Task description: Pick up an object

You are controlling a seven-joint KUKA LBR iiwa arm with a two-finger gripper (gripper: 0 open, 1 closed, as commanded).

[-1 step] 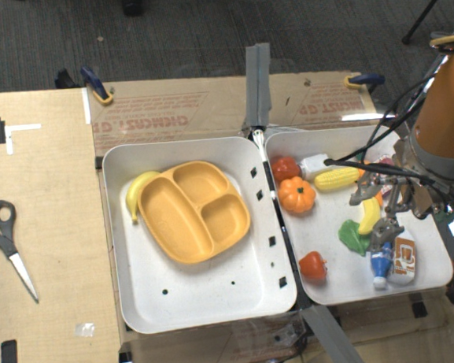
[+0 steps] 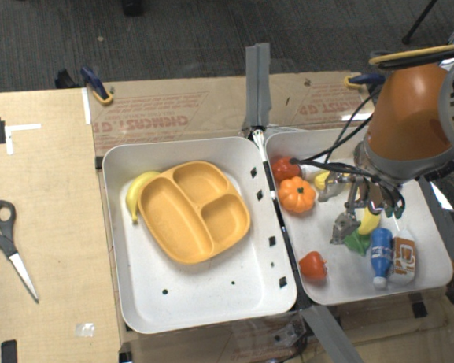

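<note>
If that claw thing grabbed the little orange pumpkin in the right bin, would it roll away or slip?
The pumpkin looks round and squat, so a nudge could probably roll it toward the red item beside it. Its glossy, ribbed surface suggests a plastic toy, likely light and somewhat slippery. It looks stiff, not squashy.

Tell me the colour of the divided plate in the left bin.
The divided plate is yellow-orange, seen plainly in the camera view.
</note>
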